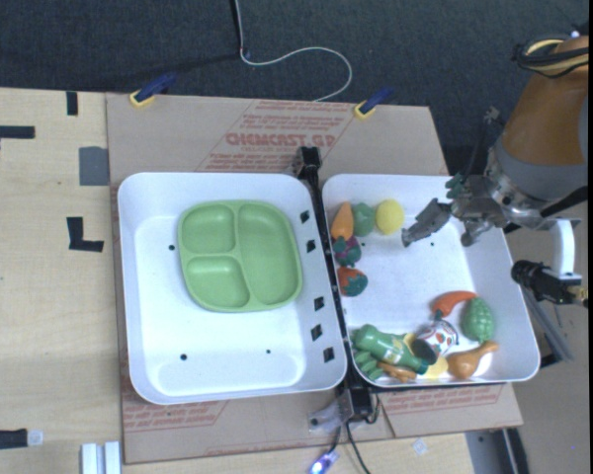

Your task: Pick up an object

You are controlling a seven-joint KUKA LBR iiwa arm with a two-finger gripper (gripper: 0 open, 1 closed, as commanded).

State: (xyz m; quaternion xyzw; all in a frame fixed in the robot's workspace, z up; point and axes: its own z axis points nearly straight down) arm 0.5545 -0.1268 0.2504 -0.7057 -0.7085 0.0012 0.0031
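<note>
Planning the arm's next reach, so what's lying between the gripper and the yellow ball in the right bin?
Nothing. In the camera view, only bare white floor of the right bin separates the gripper from the yellow ball; the gripper sits just right of the ball.

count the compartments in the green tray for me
3. The green tray lies in the left bin. One compartment is at its upper left, one at its lower left, and one long one runs down its right side.
</note>
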